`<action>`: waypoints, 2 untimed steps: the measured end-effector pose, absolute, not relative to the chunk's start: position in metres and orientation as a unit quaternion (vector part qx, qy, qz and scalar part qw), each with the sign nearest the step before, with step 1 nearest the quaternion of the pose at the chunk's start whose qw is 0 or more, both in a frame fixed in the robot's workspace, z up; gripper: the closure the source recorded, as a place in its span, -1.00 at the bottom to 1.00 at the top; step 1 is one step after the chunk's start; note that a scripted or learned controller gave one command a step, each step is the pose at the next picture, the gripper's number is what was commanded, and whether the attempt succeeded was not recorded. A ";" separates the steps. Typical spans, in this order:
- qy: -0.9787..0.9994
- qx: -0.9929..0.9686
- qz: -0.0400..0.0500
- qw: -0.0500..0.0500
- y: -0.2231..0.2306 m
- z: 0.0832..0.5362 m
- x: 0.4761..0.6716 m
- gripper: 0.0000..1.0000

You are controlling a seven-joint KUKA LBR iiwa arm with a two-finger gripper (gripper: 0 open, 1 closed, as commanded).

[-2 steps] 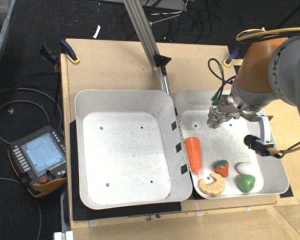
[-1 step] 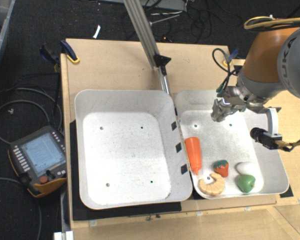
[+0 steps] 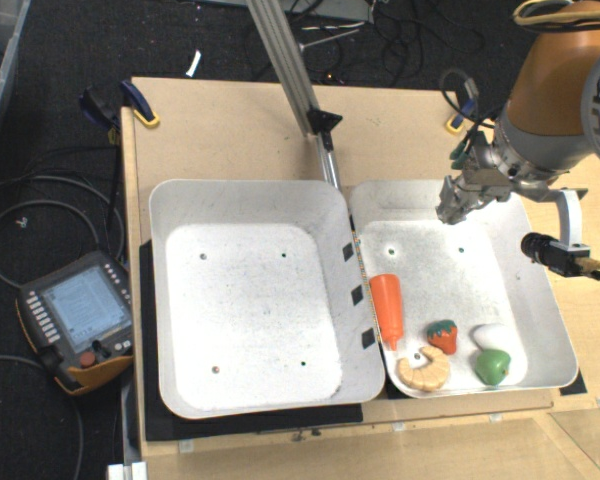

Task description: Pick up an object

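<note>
Arm (image 3: 555,78) reaches in from right, gripper (image 3: 454,208) angled down over right bin's (image 3: 540,298) far end, grip state apparently indeterminable.

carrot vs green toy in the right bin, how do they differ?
The carrot is orange, long and narrow; the green toy is green, short and rounded. The carrot lies lengthwise along the right bin's left wall; the green toy sits near its front right corner. Both lie apart from the gripper.

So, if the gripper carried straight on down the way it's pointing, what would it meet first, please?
Most likely bare floor of the right bin. The gripper points down over its far end; the carrot and other toys lie nearer the camera. Its height is hard to judge.
</note>
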State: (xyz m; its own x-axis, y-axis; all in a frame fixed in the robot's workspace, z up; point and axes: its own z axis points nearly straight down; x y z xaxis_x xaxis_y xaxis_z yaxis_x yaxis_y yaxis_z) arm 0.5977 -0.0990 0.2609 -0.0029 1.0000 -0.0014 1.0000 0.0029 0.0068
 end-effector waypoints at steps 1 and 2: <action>0.710 0.704 0.001 0.000 -0.036 0.252 0.607 1.00; 0.710 0.704 0.000 -0.001 0.015 0.252 0.603 1.00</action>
State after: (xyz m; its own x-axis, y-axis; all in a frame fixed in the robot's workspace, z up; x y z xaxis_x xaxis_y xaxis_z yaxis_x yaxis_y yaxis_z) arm 0.6032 0.0154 0.2516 -0.0085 1.0000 0.0013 1.0000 0.0085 -0.0007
